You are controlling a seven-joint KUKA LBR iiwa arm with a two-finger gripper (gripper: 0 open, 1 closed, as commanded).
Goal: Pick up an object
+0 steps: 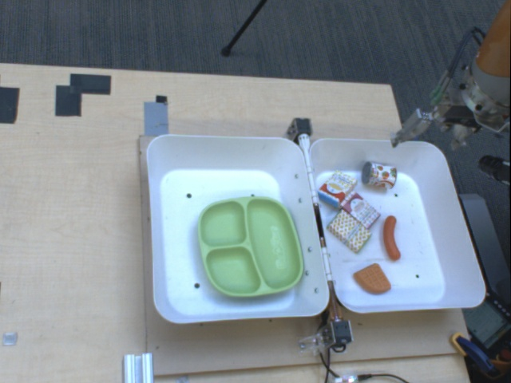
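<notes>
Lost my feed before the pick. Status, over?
Gripper above right bin's far edge, nothing between fingers. Can, sausage, small boxes untouched in bin. Path clear.

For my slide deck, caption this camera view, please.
KUKA gripper poised above right bin of small items: can, sausage, cartons; green divided plate in left bin.

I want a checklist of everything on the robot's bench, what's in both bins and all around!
Surface: pale wooden bench, dark patches on it.
Job's things: right bin holds a small can, three little cartons, a sausage, an orange wedge.
Clutter: green divided tray in the left bin.
Grippers: gripper above the right bin's far corner, nothing seen in it.
Cables: wires at the near edge.
Surroundings: grey carpet, dark rod.
</notes>
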